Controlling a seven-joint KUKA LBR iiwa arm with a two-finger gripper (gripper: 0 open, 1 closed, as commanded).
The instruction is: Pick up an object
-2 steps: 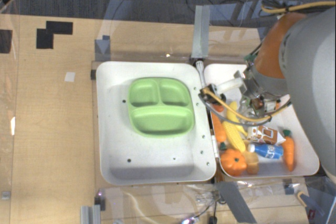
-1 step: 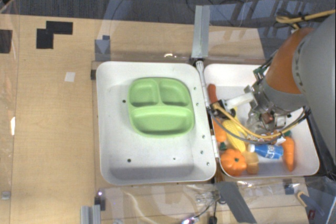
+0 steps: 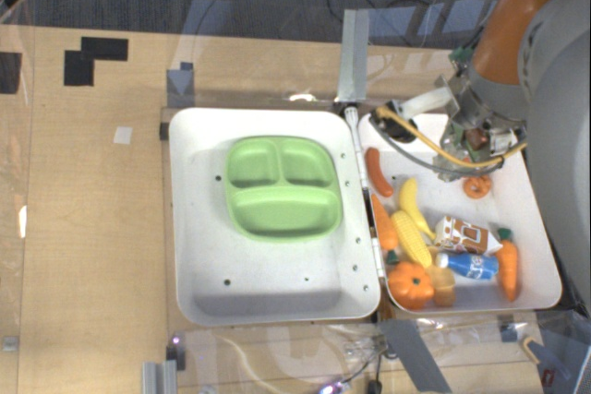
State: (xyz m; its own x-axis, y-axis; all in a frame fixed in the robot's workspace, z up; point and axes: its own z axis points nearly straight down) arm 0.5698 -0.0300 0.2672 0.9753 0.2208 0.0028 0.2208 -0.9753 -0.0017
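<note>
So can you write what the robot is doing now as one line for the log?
arm: over right bin | gripper: above orange slice | grasp: unclear | left bin: green tray

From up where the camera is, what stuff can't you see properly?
Camera view, three things:
- The gripper at the grey arm's end: the wrist and yellow cable cover its fingers, so open or shut is unclear.
- The small round orange piece in the right white bin: too small to identify.
- The orange toy pumpkin: the yellow corn cob lies against its top, so touching or overlapping is unclear.
</note>
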